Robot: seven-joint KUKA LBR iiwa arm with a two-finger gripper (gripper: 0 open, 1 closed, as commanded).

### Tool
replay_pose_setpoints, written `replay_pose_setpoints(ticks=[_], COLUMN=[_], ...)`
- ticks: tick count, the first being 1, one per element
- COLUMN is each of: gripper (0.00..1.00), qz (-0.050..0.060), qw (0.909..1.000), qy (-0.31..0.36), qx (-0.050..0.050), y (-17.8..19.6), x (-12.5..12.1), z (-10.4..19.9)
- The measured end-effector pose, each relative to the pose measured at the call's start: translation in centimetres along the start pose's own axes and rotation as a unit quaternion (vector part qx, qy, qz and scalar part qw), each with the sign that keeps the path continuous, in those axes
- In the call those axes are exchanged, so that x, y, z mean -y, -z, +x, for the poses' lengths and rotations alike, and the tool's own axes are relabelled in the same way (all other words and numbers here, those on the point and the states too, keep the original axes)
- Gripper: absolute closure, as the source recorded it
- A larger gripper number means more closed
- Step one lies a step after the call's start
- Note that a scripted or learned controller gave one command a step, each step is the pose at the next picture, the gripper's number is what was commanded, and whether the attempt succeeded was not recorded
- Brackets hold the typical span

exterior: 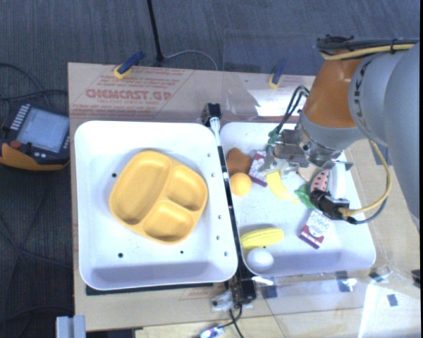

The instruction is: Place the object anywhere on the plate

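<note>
White and round, an egg-shaped toy (260,259) lies nearest the lens, at the front rim of the right bin (352,255), with a yellow banana-like piece (261,237) just behind it. Both sit well forward of the pincer (278,162), which hangs low over the middle of that bin; whether it is spread or pressed together I cannot tell, since the wrist hides its tips.

Just beneath and slightly forward of the pincer is a small pale-yellow block (276,184), which I judge to be the object aimed at. It looks like light, hollow toy plastic: stiff, smooth, likely a little slippery, not fragile. Pinching it across its narrower flat sides should serve better than taking it by a corner.

Crowding matters. To the pincer's left lie a brown rounded toy (237,160) and an orange ball (240,184), close together; to its right are a green-and-pink item (316,185) and a small packet (314,228).

Far to the left, across the divider, the yellow plate (159,195) with its three compartments rests in the left bin (99,259).
</note>
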State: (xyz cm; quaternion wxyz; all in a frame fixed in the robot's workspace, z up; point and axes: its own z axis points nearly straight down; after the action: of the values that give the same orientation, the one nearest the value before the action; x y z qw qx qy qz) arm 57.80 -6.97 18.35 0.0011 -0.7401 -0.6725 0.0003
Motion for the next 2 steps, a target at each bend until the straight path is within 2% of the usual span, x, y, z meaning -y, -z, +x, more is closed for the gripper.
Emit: replay_pose_setpoints(ticks=[1, 2], gripper=[0.0, 0.0], qz=[0.0, -0.001], qw=[1.0, 1.0], qy=[0.0, -0.002], qx=[0.0, 0.001], y=[0.0, 7.6], x=[0.0, 5.7], z=[0.0, -2.2])
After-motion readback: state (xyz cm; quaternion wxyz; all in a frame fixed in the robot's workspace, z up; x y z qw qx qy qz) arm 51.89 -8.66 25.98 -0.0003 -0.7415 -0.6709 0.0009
